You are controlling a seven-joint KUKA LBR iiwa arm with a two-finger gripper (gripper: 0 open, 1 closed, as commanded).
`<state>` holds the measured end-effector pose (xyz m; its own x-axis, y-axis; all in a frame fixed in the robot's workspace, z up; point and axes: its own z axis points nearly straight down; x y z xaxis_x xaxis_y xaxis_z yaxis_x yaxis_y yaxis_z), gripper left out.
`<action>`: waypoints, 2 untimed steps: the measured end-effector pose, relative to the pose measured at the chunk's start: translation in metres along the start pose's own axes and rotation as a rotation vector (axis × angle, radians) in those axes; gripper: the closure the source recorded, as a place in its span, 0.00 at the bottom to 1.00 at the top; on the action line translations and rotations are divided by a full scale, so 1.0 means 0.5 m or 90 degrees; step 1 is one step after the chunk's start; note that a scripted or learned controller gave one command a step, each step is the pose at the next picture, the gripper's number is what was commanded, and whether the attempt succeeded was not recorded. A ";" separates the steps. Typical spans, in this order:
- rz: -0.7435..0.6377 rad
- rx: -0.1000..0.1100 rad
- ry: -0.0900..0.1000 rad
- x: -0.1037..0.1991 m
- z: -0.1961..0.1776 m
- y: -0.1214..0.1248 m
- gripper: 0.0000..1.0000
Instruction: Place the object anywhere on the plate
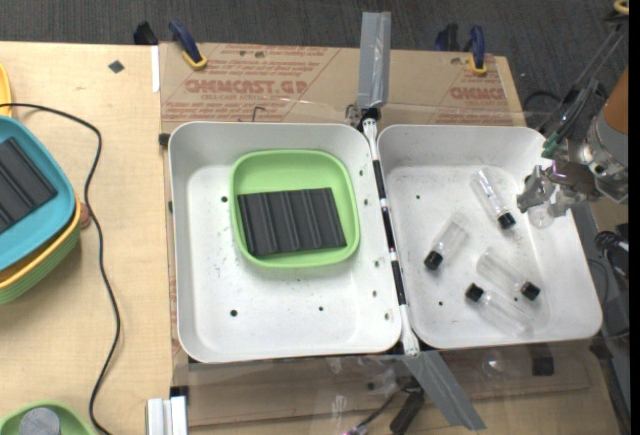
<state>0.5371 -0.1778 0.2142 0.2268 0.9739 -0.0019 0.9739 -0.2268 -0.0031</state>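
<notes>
The robot's hand (545, 193) hung over the right bin's (560, 328) right side, above scattered clear vials with black caps; its grip could not be made out. One vial (493, 198) lay just left of it. The green plate (294, 208), bearing a dark ridged insert (291, 221), sat in the left bin (200, 303).

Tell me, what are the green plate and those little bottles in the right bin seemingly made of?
The green plate looks like moulded plastic, matte to slightly glossy, with soft rounded rims and one even colour. The dark ribbed insert on it could be rubber or plastic; it is dull and grooved. The small vials look like clear plastic or glass, since the white bin shows through them, and they have black caps.
</notes>
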 end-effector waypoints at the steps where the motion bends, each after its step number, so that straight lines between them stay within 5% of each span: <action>1: 0.000 0.000 0.000 0.000 0.000 0.000 0.00; 2: 0.137 0.000 0.000 -0.051 -0.097 -0.034 0.00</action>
<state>0.5149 -0.1986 0.2628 0.4294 0.9031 -0.0028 0.9031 -0.4294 -0.0018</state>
